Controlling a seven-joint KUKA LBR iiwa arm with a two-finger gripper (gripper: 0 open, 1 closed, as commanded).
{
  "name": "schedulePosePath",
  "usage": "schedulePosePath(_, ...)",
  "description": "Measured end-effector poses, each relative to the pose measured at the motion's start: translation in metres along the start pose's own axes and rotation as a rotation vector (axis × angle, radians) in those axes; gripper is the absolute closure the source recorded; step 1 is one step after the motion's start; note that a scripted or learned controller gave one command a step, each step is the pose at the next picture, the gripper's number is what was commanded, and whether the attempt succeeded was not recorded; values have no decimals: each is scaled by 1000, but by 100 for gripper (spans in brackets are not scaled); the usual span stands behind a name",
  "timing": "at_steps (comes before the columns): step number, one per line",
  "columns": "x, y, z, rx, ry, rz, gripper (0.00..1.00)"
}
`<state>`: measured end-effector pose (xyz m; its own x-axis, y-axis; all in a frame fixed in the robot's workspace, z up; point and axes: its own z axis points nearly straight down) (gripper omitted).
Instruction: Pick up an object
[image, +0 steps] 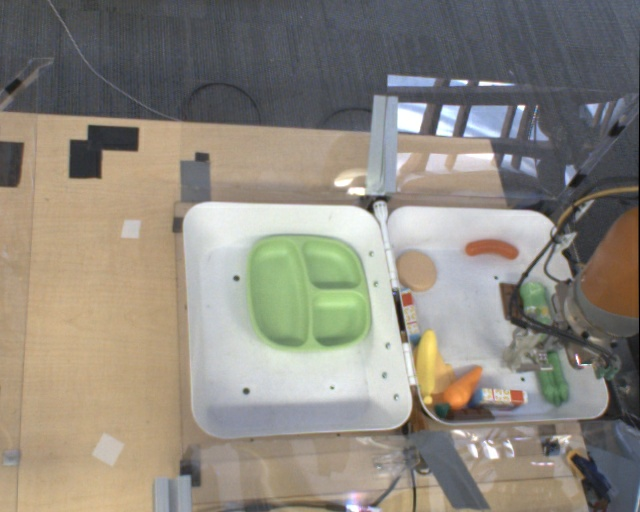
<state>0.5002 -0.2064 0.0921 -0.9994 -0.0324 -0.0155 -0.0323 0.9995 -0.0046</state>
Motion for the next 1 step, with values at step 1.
schedulePosePath(1, 1, 0, 1, 0, 2, -1, 0)
